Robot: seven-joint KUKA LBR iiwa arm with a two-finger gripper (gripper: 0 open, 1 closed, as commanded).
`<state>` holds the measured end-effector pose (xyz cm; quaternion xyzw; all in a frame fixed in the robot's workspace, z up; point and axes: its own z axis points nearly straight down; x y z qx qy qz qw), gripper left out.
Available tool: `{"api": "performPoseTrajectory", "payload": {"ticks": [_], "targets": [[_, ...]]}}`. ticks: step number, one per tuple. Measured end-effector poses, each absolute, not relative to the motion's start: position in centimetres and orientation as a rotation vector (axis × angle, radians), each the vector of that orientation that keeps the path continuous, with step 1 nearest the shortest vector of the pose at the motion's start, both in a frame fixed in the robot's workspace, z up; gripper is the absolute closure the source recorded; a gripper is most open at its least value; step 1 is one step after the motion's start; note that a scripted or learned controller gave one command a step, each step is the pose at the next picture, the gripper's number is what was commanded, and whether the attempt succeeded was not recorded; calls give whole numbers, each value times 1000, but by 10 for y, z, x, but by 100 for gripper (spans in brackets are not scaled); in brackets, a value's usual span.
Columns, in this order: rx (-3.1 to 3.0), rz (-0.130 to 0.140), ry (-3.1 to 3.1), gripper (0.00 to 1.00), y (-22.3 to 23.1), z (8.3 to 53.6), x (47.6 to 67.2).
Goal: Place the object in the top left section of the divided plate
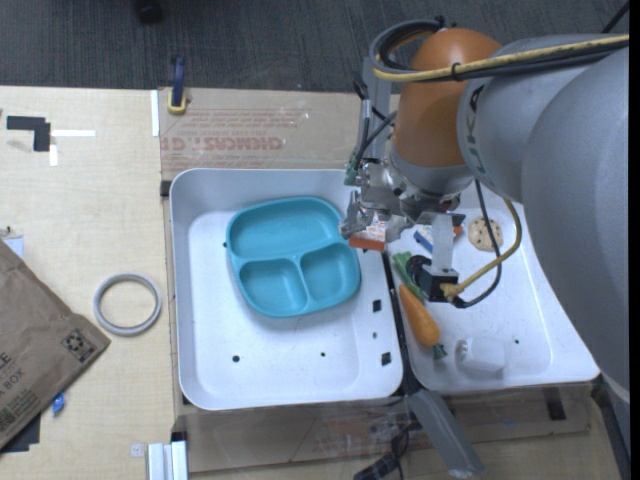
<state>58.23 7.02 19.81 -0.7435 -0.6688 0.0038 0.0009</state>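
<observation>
A blue divided plate (292, 256) lies in the left white bin (200, 348), with one large section at the top and two smaller ones below. My gripper (366, 226) hangs just past the plate's right edge, over the wall between the two bins. It is shut on a small red and white object (371, 234) that shows between the fingertips. The grey arm with its orange band (445, 63) comes in from the right and hides part of the right bin.
The right bin (560, 353) holds an orange carrot (421, 315), a green item (405, 266), a cookie (485, 233) and a white object (480, 354). A tape ring (127, 301) and a brown box (35, 343) lie on the bench at left.
</observation>
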Motion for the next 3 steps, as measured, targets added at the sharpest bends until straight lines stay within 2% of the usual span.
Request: {"api": "performPoseTrajectory", "payload": {"ticks": [1,2,3], "targets": [[-2334,17,-2100,100,69,206,582],[-2317,8,-2119,100,87,190,575],[-2185,6,-2257,100,76,191,581]]}}
